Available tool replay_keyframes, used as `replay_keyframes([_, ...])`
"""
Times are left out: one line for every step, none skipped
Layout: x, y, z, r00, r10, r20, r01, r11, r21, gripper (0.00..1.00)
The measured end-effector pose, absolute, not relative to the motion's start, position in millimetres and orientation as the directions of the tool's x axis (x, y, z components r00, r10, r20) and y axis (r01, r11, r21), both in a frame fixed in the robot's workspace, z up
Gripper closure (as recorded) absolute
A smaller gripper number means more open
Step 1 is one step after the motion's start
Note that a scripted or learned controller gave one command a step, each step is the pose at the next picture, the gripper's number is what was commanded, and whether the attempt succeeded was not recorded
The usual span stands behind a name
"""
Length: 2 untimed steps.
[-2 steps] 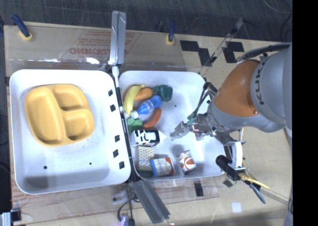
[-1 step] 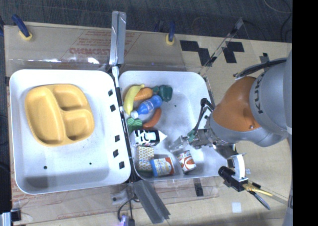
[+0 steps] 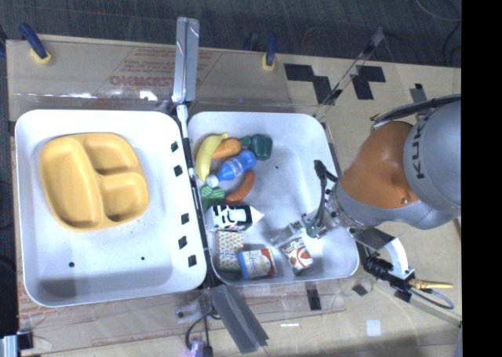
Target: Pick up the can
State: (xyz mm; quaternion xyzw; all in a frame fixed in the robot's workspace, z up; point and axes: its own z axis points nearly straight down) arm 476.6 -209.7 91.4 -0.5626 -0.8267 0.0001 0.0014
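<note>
The can [image 3: 296, 254] is seen lying in the right bin [image 3: 298, 132], near its front wall, not yet lifted. The end effector [image 3: 302, 230] is positioned just above it; its state cannot be told.

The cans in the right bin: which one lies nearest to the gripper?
The red and white can, lying just below the gripper near the bin's lower right corner. The other can, with the blue end, lies farther left along the bottom wall.
</note>
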Motion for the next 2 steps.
replay_keyframes([477.3, -210, 101, -0.371, 0.928, 0.001, 0.928, 0.371, -0.001, 1.00])
replay_keyframes([477.7, -163, 215, -0.310, 0.951, 0.000, 0.951, 0.310, 0.000, 1.00])
